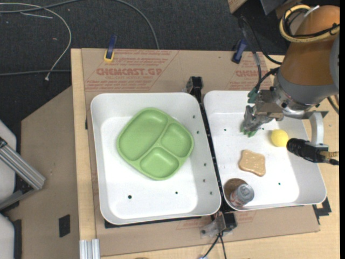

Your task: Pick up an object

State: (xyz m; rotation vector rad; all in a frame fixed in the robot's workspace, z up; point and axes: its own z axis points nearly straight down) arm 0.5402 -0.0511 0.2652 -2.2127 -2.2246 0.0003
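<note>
Yellow ball (278,138) lies just beside the end effector (250,128), grip state indeterminate; centre over it before descending.

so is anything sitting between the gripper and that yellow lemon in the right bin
Nothing visible is in the way. The gripper sits low over the right bin, and the yellow lemon lies just to its right across bare bin floor. The toast piece and the can lie nearer the camera, off that line.
</note>
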